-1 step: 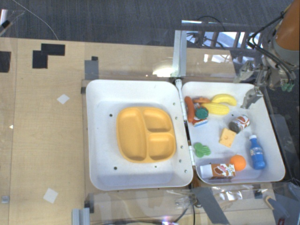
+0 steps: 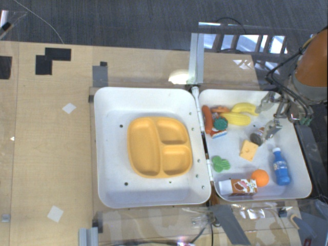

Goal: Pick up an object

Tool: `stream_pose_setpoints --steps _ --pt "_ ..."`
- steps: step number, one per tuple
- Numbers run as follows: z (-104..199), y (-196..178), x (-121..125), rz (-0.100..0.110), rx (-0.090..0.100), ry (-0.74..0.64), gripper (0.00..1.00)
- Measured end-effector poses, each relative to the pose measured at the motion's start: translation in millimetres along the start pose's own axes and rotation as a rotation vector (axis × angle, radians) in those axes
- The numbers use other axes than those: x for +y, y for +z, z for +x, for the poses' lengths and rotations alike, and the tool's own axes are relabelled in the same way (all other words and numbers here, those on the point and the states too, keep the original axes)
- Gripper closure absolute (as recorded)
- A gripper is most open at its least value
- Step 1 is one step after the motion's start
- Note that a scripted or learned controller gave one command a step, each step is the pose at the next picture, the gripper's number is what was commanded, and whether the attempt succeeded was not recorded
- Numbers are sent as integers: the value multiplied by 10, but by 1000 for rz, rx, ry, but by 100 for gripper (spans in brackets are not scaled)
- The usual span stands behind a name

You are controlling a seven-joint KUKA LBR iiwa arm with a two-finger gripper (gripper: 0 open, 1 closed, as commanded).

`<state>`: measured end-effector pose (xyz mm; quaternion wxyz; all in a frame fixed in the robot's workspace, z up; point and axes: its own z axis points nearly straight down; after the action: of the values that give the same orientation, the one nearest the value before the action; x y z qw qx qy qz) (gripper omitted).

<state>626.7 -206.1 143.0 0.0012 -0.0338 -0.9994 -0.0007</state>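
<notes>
My gripper (image 2: 265, 133) hangs over the right bin (image 2: 302, 188), near its upper right part, open with nothing between its fingers. Just below and left of it lies a yellow cheese wedge (image 2: 249, 150). Two yellow bananas (image 2: 241, 114) lie to its upper left. A blue bottle (image 2: 280, 166) rests below it by the right wall. An orange (image 2: 260, 178) and a brown carton (image 2: 241, 187) sit at the front wall. A green toy (image 2: 220, 163), a teal ball (image 2: 220, 123) and a red-orange carrot (image 2: 206, 118) line the left side.
The left bin (image 2: 110, 111) holds a yellow divided plate (image 2: 159, 146) in its middle. A metal post (image 2: 197, 58) stands behind the wall shared by the two bins. The arm's orange band (image 2: 312, 68) looms over the right bin's far right corner.
</notes>
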Motion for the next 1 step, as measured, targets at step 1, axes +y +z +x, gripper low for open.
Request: stream_pose_setpoints --steps 1 --pt "-59 -174 23 3 -19 -9 100"
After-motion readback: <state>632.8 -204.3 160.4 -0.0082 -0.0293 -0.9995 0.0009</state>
